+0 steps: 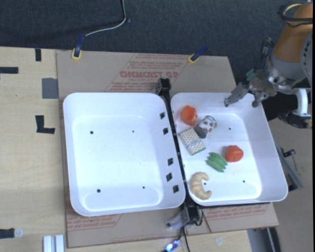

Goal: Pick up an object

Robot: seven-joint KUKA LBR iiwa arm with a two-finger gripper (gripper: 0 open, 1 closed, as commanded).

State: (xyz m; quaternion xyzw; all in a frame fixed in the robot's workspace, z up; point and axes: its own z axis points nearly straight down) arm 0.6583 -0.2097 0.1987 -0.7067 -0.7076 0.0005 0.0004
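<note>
Two white bins sit side by side on a brown cardboard sheet (147, 75) over the tabletop (21, 156). Arm (294, 41) enters from the upper right of the frame, orange band above the wrist, wrist angled down and leftward. Gripper (243, 97) hangs over the upper right rim of the right bin (262, 140). Fingers (232, 98) spread apart, nothing between them, touching no object.

Right bin contents, all left of centre to centre:
- orange-red piece (188, 114), upper left
- grey and white object (205, 125) just beside it
- checkered packet (192, 141) below, touching or nearly touching the grey one; cannot tell which
- green item (217, 161) and red tomato-like piece (234, 153), close together
- croissant (200, 185) near the lower rim

Left bin (115, 151) lies in the frame's centre left.
</note>
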